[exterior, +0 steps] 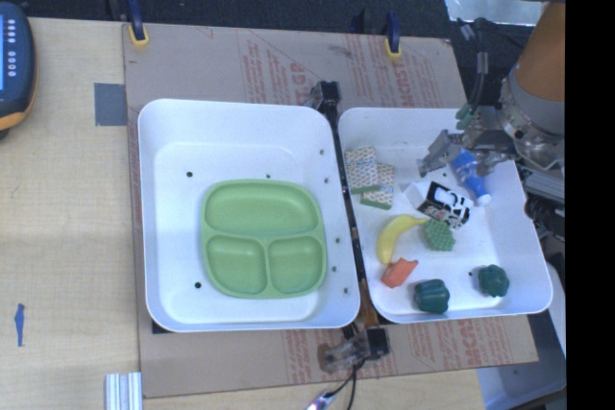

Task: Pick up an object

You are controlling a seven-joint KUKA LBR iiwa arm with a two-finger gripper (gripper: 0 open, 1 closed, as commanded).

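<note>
Two white bins sit side by side on the bench. The left bin holds a green divided tray, three compartments, lying flat near the middle.

The right bin holds all the loose stuff. A patterned green-and-white block lies near the bin's left wall. A yellow banana sits mid-bin, curved, with an orange-red piece just below it, close or touching, can't tell which. A small textured green piece sits just right of the banana. A black-and-white item lies just above that. A dark green pepper-like lump sits near the front wall, and another dark green lump is off to its right, apart from it.

The arm comes in from the right, over the upper right part of the right bin. The hand hangs above the bin's back area, with a blue object right under it, near the black-and-white item. Can't tell whether the hand is open or closed, or whether it grips anything; too cluttered there.
</note>
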